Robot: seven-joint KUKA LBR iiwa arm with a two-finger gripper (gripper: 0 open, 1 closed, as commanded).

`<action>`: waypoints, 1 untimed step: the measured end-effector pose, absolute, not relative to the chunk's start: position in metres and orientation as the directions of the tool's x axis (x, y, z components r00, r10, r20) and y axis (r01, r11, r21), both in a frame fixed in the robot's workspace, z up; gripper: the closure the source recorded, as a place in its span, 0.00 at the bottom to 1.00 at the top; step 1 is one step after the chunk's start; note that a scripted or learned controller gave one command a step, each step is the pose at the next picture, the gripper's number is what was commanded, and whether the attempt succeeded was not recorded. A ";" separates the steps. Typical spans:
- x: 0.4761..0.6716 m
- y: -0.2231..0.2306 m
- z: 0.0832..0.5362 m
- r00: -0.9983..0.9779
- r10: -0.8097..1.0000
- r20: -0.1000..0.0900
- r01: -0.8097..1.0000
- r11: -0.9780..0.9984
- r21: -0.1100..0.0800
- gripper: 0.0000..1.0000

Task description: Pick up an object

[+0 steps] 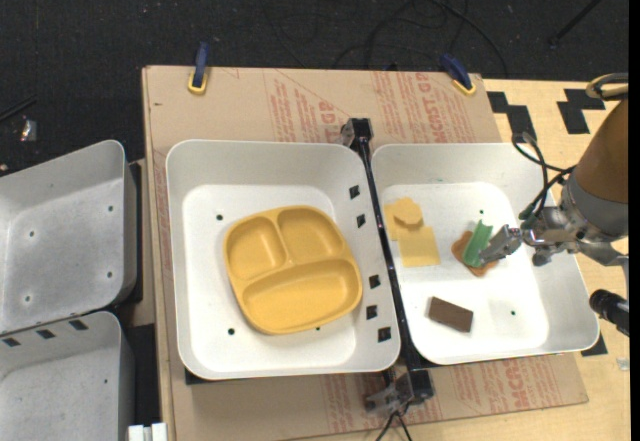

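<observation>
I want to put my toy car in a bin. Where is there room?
Bare floor lies in the right bin between the brown block and its right wall. The left bin has just a thin margin around the yellow plate. It's crowded between the yellow pieces and gripper.

Yellow plate (292, 269): we see smooth plastic with a soft sheen.
Bins (190, 229): we see white, matt, faintly speckled plastic.
Table (270, 104): we see matt brown cardboard with red print.
Brown block (450, 314): we see a dull, matt face.
</observation>
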State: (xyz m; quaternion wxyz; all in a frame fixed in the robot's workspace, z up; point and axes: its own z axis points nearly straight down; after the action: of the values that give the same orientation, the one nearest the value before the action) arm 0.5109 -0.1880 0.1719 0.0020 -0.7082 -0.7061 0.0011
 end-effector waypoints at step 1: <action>0.500 -0.191 0.117 0.003 1.000 0.002 1.000 -0.003 -0.006 0.00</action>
State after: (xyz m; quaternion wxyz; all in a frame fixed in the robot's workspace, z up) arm 0.5002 -0.1912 0.1167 0.0027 -0.7082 -0.7060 0.0013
